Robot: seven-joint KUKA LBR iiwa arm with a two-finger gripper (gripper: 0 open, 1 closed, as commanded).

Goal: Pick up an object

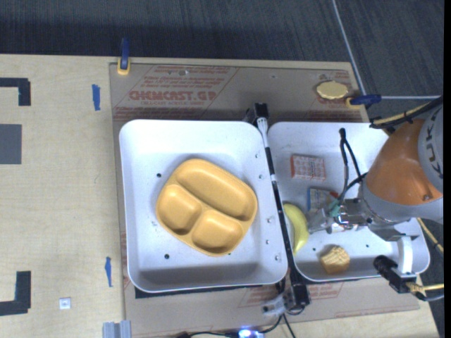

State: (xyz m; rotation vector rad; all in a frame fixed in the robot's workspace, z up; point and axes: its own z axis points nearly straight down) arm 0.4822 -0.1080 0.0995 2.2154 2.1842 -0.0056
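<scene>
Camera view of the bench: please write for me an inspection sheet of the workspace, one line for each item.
Surface: wooden bench bears a cardboard sheet under two white bins; black tape marks at its left.
Job's things: left bin holds a yellow three-compartment tray. Right bin holds a banana against its left wall, a small yellow-brown lumpy item, and a red-and-white packet.
Clutter: tan disc on the cardboard behind the right bin.
Grippers: gripper low over the right bin, beside the banana; finger state cannot be told.
Cables: black cable along the arm; thin line crossing the floor.
Surroundings: dark carpet; blue clamps at the cardboard's edges.
</scene>
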